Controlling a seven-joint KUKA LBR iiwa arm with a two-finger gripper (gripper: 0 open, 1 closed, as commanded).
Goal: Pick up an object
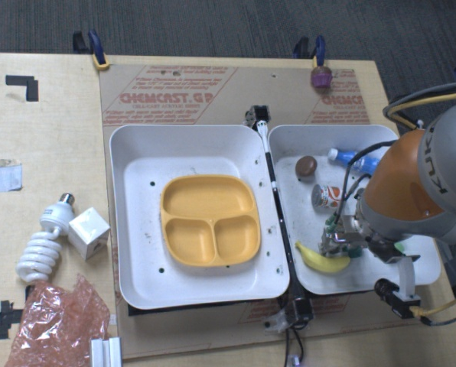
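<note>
In the right bin (289, 155) lie a yellow banana (320, 261) near the front wall, a small metal can with a red label (327, 198), a brown round object (306, 167) and a blue-and-white bottle (349, 157), partly hidden by the arm. My gripper (341, 239) hangs low over the banana's right end, just behind it. The wrist with its orange band (400, 183) covers much of the bin's right side. Nothing visible is between the fingers.
The left bin (136, 167) holds a yellow three-compartment tray (210, 220). Left of the bins lie a spiral light bulb (43, 247), a white cube (89, 232) and a pink crumpled bag (56, 327). A purple object (321, 76) sits at the bench's back edge.
</note>
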